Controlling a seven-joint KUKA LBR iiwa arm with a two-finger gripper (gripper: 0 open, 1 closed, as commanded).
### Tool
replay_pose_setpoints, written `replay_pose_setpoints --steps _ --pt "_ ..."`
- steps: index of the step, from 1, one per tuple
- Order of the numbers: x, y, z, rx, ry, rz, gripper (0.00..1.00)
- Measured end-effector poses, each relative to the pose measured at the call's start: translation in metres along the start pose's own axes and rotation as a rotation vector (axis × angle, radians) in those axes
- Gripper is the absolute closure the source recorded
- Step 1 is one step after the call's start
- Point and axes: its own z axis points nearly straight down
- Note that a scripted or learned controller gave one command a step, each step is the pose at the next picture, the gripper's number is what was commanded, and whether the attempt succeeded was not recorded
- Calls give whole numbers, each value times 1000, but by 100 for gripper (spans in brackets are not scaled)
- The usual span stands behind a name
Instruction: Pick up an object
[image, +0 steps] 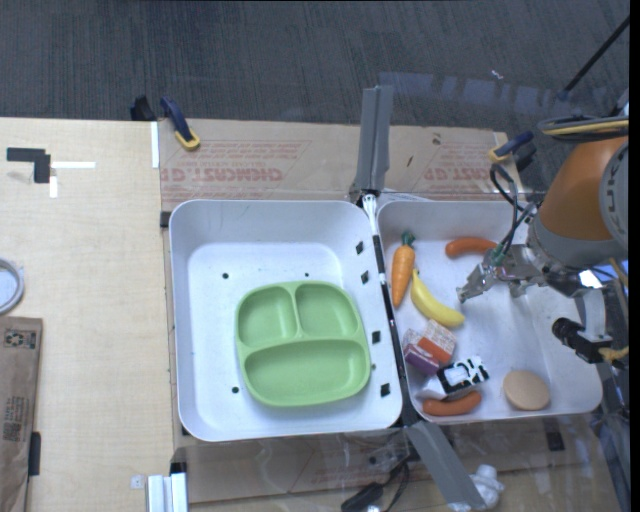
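In the camera view, the arm (585, 190) is reaching in from the right over the right bin (560, 405), and the gripper (480, 282) is hanging above bare white floor in the middle of that bin. Its fingers are pointing left and showing a small gap, with nothing between them, so it is carrying nothing.

The banana (436, 303) is lying just to the left of the fingertips and slightly nearer the camera; that is the closest thing to grasp. Its long axis is running diagonally, from far-left to near-right, so the fingers would probably need to close across that line. It is looking yellow, curved and smooth.

The carrot (402, 272) is lying just left of the banana, against the bin's left wall. A sausage (469, 246) is sitting beyond the gripper, near the far wall. In the left bin, a green divided plate (302, 343) is resting.
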Motion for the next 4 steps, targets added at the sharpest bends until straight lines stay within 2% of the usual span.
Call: replay_pose_setpoints --steps 1,2,3,4 --pt "5 -10 -46 -1 0 -11 0" --pt "-28 32 3 0 -1 42 0" --pt "-28 33 -7 -2 -3 38 100" --pt "46 47 -113 0 0 198 100"
